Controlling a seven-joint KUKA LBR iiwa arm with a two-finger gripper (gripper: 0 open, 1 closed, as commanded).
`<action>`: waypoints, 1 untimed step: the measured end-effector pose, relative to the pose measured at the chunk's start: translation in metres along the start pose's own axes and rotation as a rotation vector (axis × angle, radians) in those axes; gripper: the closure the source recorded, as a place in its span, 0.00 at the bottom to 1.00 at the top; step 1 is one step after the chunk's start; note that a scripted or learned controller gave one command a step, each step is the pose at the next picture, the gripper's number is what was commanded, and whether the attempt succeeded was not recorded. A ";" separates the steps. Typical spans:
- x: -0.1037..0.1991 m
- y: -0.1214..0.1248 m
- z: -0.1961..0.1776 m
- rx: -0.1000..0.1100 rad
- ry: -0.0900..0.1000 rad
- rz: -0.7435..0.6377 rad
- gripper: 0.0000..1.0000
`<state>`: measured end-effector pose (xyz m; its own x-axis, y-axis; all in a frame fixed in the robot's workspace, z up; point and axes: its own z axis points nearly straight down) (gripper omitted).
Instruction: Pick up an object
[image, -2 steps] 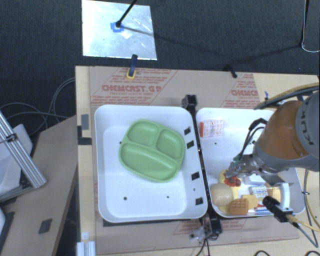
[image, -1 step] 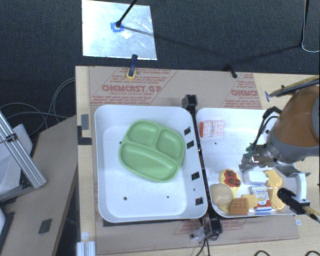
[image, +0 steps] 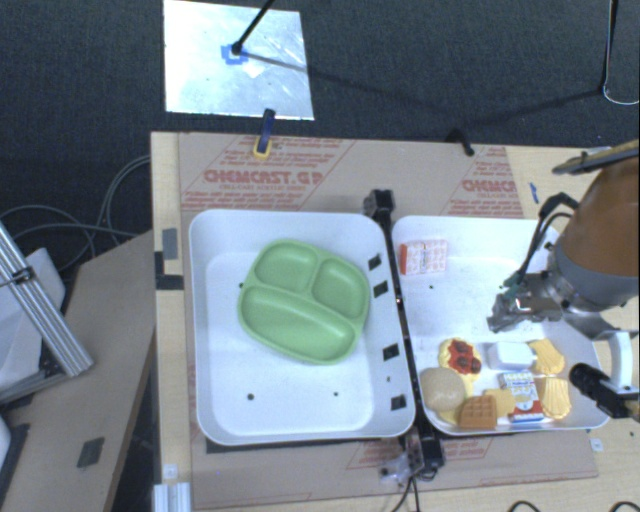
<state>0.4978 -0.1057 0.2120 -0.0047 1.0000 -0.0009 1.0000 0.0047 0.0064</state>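
My gripper (image: 512, 310) hangs over the middle of the right bin (image: 450, 270), coming in from the right under the orange-banded wrist. Just below it lies a cluster of toy food: a pizza slice (image: 461, 356), a white block (image: 511, 354), a beige bun (image: 442, 388), a waffle (image: 478, 411), yellow pieces (image: 547, 355) and a small carton (image: 520, 388). A red-and-white packet (image: 424, 257) lies apart near the bin's back left. Nothing shows between the fingers.
The left bin (image: 215, 330) holds a green divided plate (image: 304, 300). A black divider with clips (image: 392, 300) runs between the bins. A metal sheet (image: 238, 60) lies behind the bench, and cables and an aluminium frame sit to the left.
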 end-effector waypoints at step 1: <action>0.000 0.001 -0.013 0.002 0.000 0.000 1.00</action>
<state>0.4992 -0.1057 0.2250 -0.0044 1.0000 -0.0009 1.0000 0.0044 0.0043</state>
